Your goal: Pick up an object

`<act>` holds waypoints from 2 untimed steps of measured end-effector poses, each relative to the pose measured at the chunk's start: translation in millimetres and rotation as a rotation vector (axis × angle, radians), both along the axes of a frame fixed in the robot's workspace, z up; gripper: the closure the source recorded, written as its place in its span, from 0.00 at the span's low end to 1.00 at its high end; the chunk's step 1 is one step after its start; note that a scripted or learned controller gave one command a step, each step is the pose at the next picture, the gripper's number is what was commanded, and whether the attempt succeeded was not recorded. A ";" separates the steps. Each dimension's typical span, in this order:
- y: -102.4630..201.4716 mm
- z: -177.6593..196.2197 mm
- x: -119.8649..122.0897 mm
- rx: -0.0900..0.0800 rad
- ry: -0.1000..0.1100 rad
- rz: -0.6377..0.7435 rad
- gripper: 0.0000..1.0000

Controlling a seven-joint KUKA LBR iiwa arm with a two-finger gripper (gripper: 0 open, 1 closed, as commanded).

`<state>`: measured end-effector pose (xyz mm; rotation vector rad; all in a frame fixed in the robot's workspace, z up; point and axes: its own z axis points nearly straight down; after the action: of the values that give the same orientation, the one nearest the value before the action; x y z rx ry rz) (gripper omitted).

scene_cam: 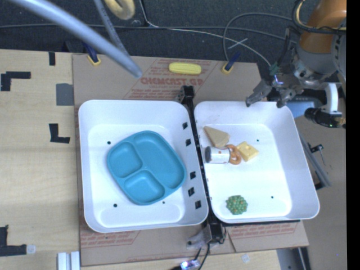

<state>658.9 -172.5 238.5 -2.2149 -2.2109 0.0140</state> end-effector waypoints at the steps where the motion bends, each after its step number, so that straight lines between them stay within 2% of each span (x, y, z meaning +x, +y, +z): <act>1: 0.6 9.3 2.5 -0.003 -0.014 0.003 0.00; 2: 10.6 -40.4 3.0 -0.003 -0.010 0.004 0.00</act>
<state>661.9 -161.9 198.0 -2.2172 -2.2216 0.0056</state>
